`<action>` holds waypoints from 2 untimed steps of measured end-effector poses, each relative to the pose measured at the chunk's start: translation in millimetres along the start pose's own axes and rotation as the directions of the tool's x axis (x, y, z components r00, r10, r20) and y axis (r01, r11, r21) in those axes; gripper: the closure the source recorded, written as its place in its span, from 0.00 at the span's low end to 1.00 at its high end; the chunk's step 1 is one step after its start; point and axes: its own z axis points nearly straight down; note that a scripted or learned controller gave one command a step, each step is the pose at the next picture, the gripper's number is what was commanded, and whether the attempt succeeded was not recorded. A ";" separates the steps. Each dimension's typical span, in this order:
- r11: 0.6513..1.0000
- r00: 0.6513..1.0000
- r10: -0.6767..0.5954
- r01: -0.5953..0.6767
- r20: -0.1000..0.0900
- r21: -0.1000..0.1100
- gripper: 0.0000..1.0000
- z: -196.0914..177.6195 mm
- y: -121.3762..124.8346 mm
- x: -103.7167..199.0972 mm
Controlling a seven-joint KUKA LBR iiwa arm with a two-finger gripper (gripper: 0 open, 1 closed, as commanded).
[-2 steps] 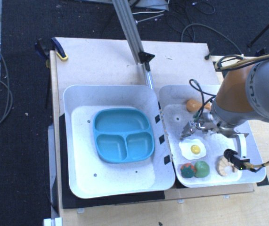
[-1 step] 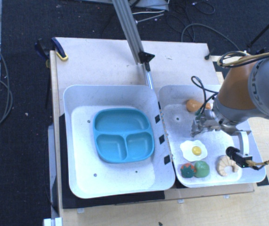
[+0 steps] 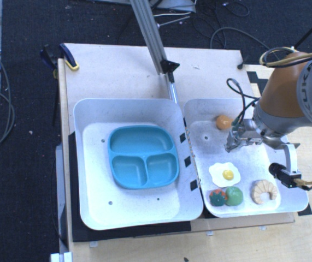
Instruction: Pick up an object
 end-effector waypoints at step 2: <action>1.000 1.000 -0.001 0.001 0.000 -0.001 1.00 -107.3 -7.4 -1.9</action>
